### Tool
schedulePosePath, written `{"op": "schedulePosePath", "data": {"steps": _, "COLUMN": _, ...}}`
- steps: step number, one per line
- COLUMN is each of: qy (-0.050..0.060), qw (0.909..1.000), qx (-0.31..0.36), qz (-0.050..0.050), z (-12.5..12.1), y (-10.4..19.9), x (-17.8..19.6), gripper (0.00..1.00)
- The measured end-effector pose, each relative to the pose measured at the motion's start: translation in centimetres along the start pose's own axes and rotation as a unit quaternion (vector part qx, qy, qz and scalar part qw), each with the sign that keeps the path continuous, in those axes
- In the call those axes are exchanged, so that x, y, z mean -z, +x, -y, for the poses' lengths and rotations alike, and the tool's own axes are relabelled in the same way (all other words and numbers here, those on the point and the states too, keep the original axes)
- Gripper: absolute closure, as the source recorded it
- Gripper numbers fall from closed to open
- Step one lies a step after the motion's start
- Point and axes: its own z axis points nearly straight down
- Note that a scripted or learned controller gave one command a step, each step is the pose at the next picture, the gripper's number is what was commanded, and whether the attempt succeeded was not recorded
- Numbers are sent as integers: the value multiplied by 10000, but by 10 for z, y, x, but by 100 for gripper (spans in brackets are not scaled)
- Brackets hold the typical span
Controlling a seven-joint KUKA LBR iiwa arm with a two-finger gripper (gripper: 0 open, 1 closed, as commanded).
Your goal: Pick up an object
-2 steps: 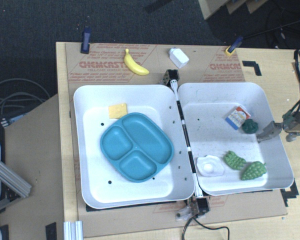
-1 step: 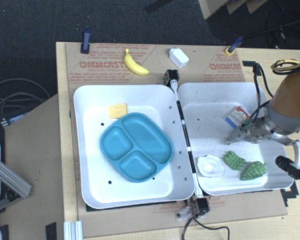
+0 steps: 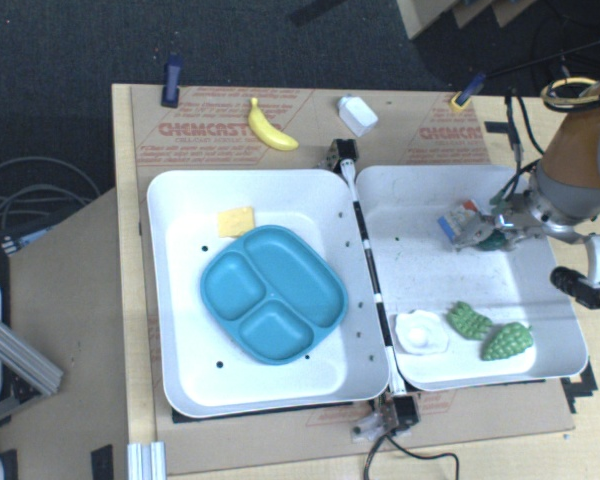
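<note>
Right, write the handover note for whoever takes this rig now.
Pincer: low in the right bin, upper part; whether it grips anything cannot be told.
Right bin also holds: two green bumpy pieces near the front, a small white item at the front left.
Left bin: blue divided plate in the middle, yellow block just behind it.
On the bench behind the bins: banana, white block.
Done: no confirmed pick.
Left: secure an object and lift it.

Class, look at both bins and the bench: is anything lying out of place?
Yes. A yellow toy banana and a small white block lie on the cardboard bench top, behind the two white bins, not inside them.
</note>
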Motion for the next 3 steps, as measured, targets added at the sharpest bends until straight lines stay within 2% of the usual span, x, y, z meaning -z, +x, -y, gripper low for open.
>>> {"op": "schedulePosePath", "data": {"steps": 1, "qy": -13, "qw": 10000, "qx": -3, "qz": 43, "z": 0, "y": -3, "x": 11, "gripper": 100}}
{"op": "schedulePosePath", "data": {"steps": 2, "qy": -21, "qw": 10000, "qx": -16, "qz": 47, "z": -33, "y": 73, "x": 92, "gripper": 100}}
{"op": "schedulePosePath", "data": {"steps": 3, "qy": 3, "qw": 10000, "qx": -14, "qz": 39, "z": -34, "y": 144, "x": 99, "gripper": 100}}
